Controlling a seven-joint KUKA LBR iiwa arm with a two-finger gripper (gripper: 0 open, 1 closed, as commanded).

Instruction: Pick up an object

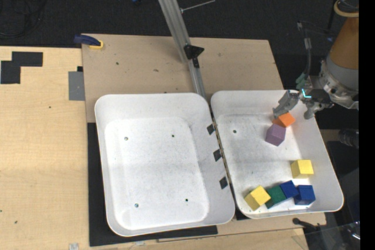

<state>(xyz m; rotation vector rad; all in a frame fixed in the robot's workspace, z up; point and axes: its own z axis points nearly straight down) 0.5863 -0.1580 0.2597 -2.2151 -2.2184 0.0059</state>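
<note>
My hand (297, 103) hangs over the upper right part of the right bin (249, 107), fingers spread, nothing between them. One grey finger (286, 103) slants down to the left, its tip just above the orange block (286, 120).

Orange block: small cube, bright, lying on the bin floor. Touching it on the lower left, a purple block (275, 134), somewhat larger, dull lilac, tilted.

Lower in the same bin: a yellow block (302, 168) alone near the right wall. Along the front wall a cluster: a second yellow block (256, 197), a green block (275, 195), and two blue blocks (297, 192), all packed close.

Left bin (153, 161): white, shallow, a few dark specks on its floor.

Both bins sit side by side on a pale wood bench (41, 126). A metal rail (174, 17) slants up behind them. Black backdrop beyond, cables in the upper left corner.
</note>
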